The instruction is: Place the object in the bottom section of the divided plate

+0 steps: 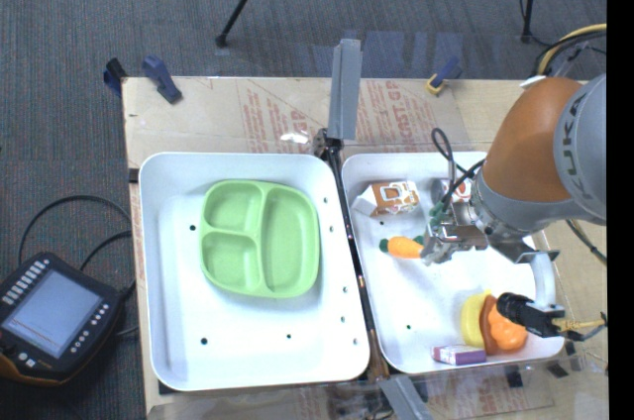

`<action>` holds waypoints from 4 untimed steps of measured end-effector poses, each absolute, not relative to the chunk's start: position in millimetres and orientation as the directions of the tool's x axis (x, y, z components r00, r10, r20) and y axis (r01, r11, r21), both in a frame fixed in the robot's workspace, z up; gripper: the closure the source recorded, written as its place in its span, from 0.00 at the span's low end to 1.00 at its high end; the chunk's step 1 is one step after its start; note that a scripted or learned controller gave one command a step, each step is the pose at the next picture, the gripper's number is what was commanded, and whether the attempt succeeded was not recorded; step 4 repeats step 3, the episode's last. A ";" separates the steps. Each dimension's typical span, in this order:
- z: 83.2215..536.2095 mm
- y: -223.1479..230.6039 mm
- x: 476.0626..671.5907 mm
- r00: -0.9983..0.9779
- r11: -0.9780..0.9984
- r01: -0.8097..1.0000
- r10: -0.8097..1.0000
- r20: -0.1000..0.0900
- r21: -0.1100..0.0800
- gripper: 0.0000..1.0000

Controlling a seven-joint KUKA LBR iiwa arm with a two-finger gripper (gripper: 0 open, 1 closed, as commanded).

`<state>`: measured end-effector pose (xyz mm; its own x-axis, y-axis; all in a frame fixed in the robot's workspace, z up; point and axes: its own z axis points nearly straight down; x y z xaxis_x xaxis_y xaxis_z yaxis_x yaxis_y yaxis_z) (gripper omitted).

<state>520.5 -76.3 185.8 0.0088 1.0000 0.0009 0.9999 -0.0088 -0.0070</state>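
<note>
The task looks hardly begun: the hand [436, 245] hangs low in the right bin [416, 349] just beside the small carrot [403, 247], its opening impossible to tell, while the green divided plate [262, 239] in the left bin [168, 309] carries nothing yet.

Two bins side by side on counter [238, 111]. Left bin [168, 329]: divided plate [262, 240] near middle. Right bin [416, 329]: small carton [388, 198] toward back-left, carrot toy [402, 247] just in front of it, hand [443, 238] right beside carrot. Front-right corner: round toy pile [490, 322], flat box [459, 355] at front wall.
</note>
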 end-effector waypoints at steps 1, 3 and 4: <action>185.5 -38.2 564.3 0.245 -0.245 0.969 0.969 -0.002 -0.006 1.00; 185.8 42.4 606.9 0.310 -0.310 0.951 0.951 -0.003 -0.006 1.00; 185.8 42.4 606.9 0.310 -0.310 0.951 0.951 -0.003 -0.006 1.00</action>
